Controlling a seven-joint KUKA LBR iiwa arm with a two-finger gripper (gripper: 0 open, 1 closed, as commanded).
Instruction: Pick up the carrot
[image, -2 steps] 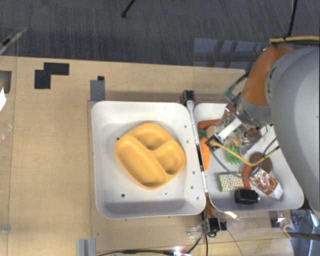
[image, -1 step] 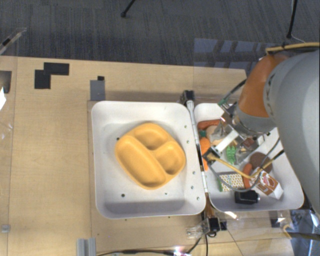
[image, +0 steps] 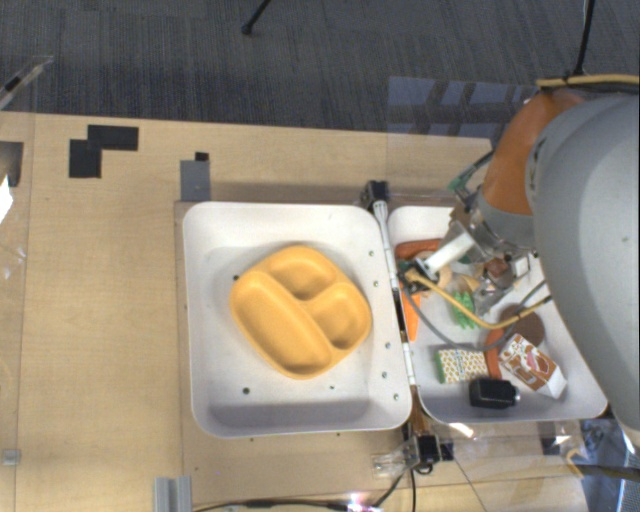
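Grey arm (image: 590, 230) over right bin (image: 590, 405), wooden bench (image: 100, 330), dark carpet (image: 300, 50) beyond, end effector (image: 470, 262) state unclear

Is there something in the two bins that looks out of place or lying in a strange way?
One thing: the carrot lies tight against the right bin's left wall by the divider, apart from the other items. The yellow divided plate sits askew in the left bin.

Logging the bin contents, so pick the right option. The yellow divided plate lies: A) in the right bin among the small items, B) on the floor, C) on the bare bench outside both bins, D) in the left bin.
D: the yellow divided plate sits inside the left bin, apart from the small items in the right bin.
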